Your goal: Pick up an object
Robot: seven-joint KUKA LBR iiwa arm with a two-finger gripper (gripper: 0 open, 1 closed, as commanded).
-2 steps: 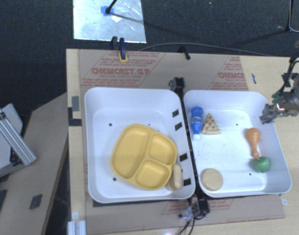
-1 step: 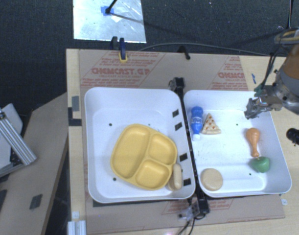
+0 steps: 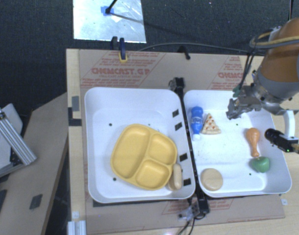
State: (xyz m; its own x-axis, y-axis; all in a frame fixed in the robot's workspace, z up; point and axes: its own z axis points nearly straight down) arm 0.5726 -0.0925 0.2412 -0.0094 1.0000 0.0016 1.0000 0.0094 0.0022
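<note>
Here, drumstick (image 3: 254, 141) lengthwise toward the camera, claw (image 3: 234, 109) state perhaps unclear.

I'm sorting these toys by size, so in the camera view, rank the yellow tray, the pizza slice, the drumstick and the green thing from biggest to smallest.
1. Yellow tray, by far
2. Drumstick
3. Pizza slice and green thing: too alike to rank
</note>
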